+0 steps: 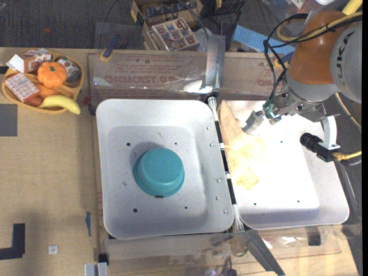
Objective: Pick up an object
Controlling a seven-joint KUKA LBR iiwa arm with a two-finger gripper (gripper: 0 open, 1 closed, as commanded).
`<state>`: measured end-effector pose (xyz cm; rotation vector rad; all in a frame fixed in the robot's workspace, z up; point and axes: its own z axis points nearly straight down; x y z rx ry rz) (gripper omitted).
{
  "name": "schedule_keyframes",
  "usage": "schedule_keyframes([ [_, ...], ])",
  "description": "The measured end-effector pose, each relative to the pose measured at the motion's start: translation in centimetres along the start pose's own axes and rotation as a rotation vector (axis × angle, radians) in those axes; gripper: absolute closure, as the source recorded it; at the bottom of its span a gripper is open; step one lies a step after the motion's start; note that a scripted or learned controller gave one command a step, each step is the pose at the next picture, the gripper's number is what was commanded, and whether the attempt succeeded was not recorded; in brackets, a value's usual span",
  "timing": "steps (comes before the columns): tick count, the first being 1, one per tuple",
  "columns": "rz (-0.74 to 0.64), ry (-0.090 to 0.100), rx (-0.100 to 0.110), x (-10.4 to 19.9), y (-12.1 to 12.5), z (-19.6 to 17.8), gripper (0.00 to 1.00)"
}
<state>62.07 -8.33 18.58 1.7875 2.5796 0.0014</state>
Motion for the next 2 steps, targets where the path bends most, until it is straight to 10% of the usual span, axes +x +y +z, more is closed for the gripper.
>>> schedule_keyframes([
  [1,0.085,0.002,0.004,-2.9,-0.3,6.7,0.00],
  [2,0.155,0.002,0.003,-1.7,-2.4,4.6,0.00],
])
